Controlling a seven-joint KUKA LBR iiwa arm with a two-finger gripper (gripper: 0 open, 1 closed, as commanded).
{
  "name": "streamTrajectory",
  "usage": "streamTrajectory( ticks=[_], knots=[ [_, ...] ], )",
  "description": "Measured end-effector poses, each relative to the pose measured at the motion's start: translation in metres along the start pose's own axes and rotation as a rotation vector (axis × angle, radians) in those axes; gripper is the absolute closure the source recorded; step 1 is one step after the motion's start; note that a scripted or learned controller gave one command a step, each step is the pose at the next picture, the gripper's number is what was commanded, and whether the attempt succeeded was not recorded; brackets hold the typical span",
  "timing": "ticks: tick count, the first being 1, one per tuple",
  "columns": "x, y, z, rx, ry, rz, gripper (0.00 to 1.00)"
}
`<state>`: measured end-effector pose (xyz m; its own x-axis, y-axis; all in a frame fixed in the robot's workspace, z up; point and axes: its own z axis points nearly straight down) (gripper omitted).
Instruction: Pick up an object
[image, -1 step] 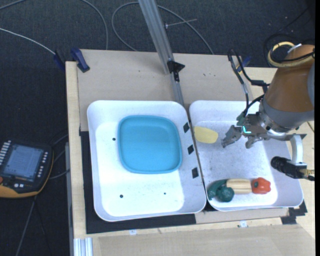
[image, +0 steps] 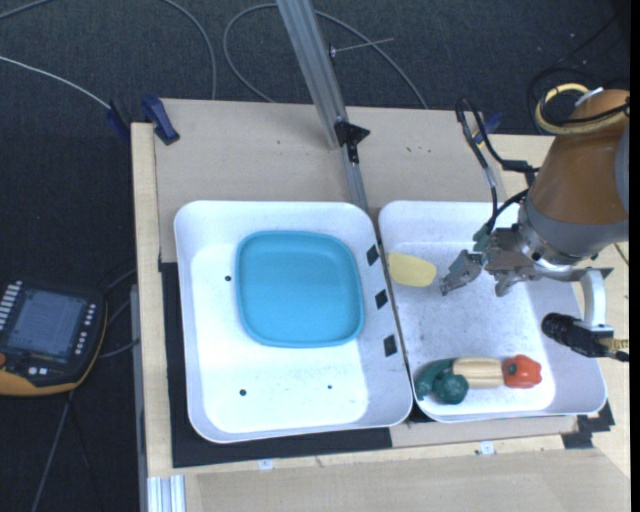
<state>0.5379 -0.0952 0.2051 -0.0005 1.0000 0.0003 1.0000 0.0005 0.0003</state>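
Here the gripper (image: 478, 275) hangs above the right bin (image: 440, 330) with its two fingers spread apart and nothing between them. The nearest candidate, a pale yellow object (image: 411, 269), lies on the bin floor by the left wall, just beside the gripper on the camera view's left. Its long axis runs roughly left to right across the view, in line with the approach from the gripper. A green object (image: 442, 384), a tan piece (image: 477, 372) and a red piece (image: 521, 371) lie in a row along the bin's near edge, farther from the gripper. A blue plate (image: 299, 288) rests in the left bin (image: 205, 330). A short shift toward the yellow object is likely required before descent.
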Motion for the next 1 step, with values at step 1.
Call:
streamTrajectory(
  ticks=[1],
  knots=[
    [-0.0004,-0.0017,0.0625,0.005,0.0,0.0,0.0]
  ],
)
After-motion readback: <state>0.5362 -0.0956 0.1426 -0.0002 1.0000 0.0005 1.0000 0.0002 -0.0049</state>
